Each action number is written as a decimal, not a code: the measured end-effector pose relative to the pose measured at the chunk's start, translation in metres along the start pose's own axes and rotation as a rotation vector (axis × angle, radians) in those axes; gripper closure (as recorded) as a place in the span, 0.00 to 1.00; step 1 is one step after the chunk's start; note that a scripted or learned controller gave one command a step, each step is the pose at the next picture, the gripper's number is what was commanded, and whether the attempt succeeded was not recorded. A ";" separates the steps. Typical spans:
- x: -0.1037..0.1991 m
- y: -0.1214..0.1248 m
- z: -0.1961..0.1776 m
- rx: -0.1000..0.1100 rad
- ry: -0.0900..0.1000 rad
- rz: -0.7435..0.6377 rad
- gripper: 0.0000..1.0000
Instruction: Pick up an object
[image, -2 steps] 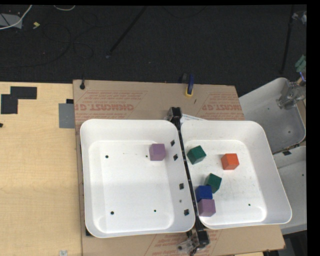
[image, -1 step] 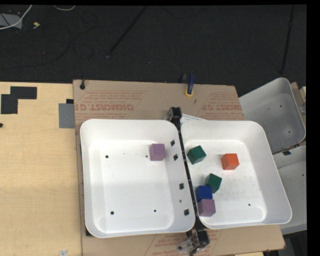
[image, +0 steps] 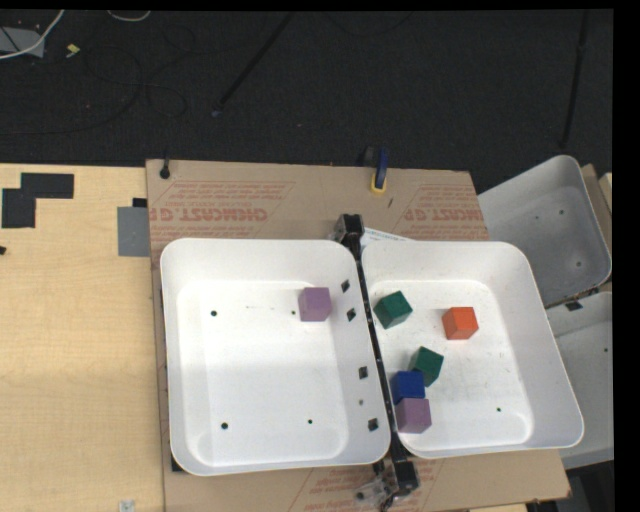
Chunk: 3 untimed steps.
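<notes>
Two white bins side by side on a cardboard sheet (image: 300, 195); in the left bin (image: 190, 400), a lone purple cube (image: 314, 304) near the far right corner; in the right bin (image: 545, 400), a green cube (image: 392, 309) and an orange cube (image: 460, 323) toward the back; nearer, a second green cube (image: 427, 364) touching a blue cube (image: 407, 385), that one against another purple cube (image: 413, 414); gripper state: cannot tell.

Two bins sit side by side on the table (image: 70, 330). The left bin (image: 190, 400) holds one cube (image: 314, 304) near its back right. The right bin (image: 530, 340) holds five blocks — three (image: 412, 395) clustered at its front left, touching.
</notes>
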<state>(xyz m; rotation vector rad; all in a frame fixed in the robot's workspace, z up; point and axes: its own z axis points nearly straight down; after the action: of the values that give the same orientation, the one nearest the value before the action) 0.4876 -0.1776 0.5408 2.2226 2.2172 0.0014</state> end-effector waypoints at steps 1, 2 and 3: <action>0.015 -0.013 0.081 0.011 0.003 0.000 1.00; 0.003 -0.011 0.010 -0.003 -0.002 -0.004 1.00; 0.007 -0.012 0.022 0.006 0.001 -0.004 1.00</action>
<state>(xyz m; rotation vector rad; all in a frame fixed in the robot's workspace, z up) 0.4759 -0.1711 0.5183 2.2216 2.2250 -0.0036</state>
